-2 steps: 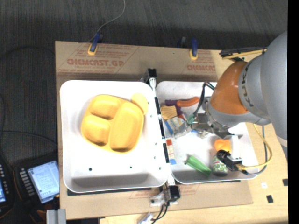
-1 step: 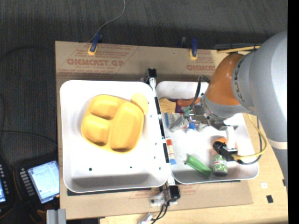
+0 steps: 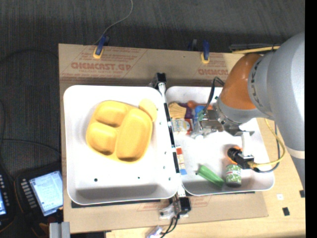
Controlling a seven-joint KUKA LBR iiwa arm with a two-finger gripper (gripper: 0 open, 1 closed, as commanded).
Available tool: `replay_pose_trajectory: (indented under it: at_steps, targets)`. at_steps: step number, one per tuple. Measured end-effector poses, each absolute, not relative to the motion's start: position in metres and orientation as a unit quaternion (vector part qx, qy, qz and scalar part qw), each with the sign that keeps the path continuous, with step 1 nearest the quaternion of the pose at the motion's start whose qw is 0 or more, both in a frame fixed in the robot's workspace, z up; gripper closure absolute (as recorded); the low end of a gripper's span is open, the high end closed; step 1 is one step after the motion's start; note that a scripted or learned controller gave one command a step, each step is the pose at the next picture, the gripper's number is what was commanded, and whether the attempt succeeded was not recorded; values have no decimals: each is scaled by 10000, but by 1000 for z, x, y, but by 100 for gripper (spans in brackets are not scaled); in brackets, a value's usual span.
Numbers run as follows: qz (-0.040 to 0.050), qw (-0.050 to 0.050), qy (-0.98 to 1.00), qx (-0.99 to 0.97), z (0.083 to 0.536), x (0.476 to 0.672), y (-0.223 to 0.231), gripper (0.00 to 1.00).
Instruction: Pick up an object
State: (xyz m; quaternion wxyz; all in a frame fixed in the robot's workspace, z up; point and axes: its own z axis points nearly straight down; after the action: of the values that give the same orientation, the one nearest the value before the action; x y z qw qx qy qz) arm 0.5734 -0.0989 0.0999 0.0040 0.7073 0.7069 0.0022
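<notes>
The gripper point(image 3: 202, 128) hovered over the right bin's point(image 3: 262, 182) far-left clutter; grip state unclear. The small green tube point(image 3: 210, 175) looked light and rigid, best pinched mid-body.

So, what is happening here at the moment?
A grey robot arm reaches from the right into the right bin. Its hand is low over a small pile of objects at the bin's back left. A green object and a small jar lie near the front. The left bin holds a large yellow tray.
</notes>
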Motion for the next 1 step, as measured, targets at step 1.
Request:
replay_pose_trajectory:
  at_steps: [1]
  targets:
    - [21, 40, 7069, 7073, 100, 573, -99, 0]
